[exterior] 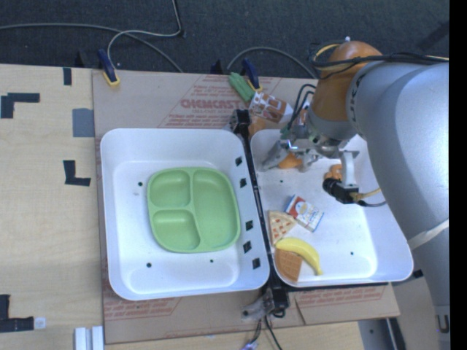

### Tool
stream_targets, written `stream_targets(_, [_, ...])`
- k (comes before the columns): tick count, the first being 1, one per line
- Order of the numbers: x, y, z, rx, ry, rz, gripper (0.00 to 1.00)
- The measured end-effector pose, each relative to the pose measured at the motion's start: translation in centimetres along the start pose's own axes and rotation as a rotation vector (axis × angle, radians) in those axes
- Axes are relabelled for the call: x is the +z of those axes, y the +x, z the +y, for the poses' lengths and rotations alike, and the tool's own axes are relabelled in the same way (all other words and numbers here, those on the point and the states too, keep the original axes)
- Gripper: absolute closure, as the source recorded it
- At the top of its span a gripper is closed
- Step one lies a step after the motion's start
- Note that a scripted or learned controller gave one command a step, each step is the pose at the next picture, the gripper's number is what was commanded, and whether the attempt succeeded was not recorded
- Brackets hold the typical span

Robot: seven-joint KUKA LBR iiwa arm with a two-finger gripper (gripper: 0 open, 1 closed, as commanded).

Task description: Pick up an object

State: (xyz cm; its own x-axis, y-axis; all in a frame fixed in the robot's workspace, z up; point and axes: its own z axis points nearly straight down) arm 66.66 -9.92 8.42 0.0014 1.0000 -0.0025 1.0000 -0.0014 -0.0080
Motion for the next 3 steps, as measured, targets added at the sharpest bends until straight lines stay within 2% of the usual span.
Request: stream_targets(3, [-0.02,-0.56,0.05,-0.002,0.000,0.004,0.00])
